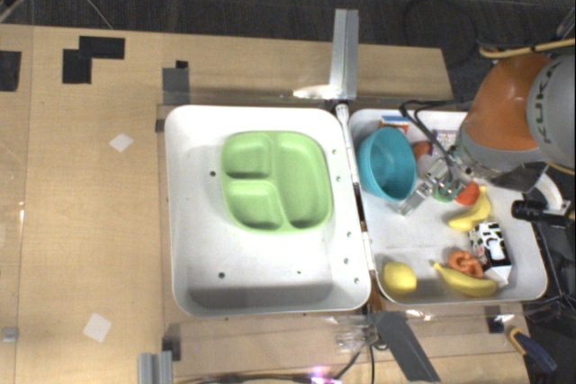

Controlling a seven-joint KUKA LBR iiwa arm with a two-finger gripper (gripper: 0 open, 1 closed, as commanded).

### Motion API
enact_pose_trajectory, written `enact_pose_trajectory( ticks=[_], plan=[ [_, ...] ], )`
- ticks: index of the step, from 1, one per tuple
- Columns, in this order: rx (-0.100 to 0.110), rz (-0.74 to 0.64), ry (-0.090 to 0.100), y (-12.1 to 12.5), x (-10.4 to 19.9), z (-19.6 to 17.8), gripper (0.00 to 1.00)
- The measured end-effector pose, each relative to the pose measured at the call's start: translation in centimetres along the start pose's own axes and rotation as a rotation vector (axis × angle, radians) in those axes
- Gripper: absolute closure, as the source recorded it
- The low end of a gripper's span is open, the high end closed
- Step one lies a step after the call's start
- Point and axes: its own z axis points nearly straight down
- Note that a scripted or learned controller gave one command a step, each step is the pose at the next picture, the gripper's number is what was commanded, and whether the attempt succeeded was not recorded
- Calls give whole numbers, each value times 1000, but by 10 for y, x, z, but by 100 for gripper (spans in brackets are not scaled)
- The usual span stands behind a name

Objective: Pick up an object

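Green divided tray (273,180) sits in the left bin (193,220). Right of that tray, in the right bin (423,229), a blue bowl (388,163) lies tipped. Gripper (423,191) is just right of the bowl, low over the floor; whether it's spread or closed, can't tell. Further right: lemon (400,277), banana (465,281).

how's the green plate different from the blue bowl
The green plate lies flat in the left bin; the blue bowl is tipped on its side in the right bin. The green plate is divided into compartments and wider; the blue bowl is one deep cup. Both look like smooth plastic.
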Motion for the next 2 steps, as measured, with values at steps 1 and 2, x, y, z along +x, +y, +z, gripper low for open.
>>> enact_pose_trajectory(
  ticks=[1, 2],
  plan=[
    [-2, 71, -1, 9, 43, -1, 0],
    [6, 120, 5, 30, 31, 0, 0]
  ],
)
